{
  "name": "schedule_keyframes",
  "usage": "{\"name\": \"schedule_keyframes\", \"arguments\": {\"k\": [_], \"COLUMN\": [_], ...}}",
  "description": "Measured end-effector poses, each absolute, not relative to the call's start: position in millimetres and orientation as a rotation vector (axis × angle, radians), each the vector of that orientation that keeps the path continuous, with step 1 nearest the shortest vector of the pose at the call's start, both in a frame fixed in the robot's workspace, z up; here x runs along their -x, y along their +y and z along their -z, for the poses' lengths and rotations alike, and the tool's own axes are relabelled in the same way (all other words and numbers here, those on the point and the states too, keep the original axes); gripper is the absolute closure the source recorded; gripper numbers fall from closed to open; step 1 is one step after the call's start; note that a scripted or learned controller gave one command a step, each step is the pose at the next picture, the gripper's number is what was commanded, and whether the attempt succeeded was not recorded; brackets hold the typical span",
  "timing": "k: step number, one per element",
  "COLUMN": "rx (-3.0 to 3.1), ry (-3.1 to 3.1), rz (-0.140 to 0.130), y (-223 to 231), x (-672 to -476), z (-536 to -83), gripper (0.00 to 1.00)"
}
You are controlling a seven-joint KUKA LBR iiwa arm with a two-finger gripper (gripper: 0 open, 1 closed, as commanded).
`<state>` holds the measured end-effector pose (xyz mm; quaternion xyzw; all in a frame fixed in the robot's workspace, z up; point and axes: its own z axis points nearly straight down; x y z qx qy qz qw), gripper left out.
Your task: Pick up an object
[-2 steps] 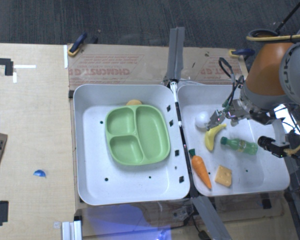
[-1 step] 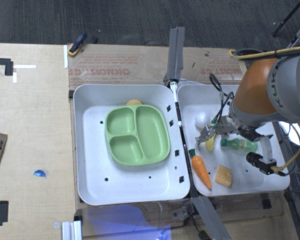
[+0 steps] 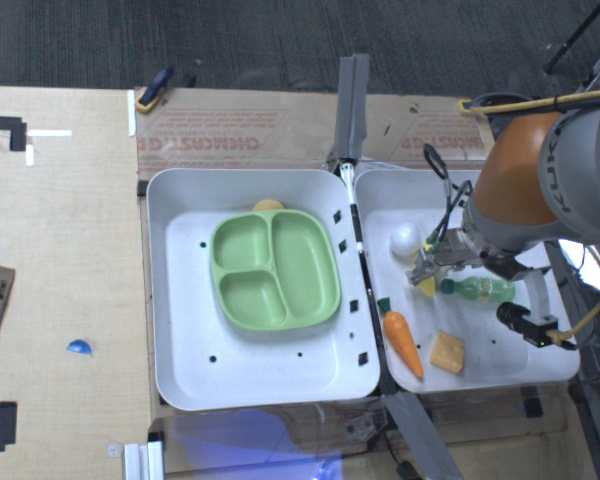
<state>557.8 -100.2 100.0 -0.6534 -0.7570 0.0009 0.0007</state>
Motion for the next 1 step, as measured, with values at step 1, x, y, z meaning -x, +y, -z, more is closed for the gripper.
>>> {"name": "schedule_keyframes", "arguments": {"k": [1], "rx": [2.236], "ry": [-2.207], "rz": [-0.005], "y": [-52.0], "x": [-600.2], "z": [-190.9], "gripper": [1.0]}}
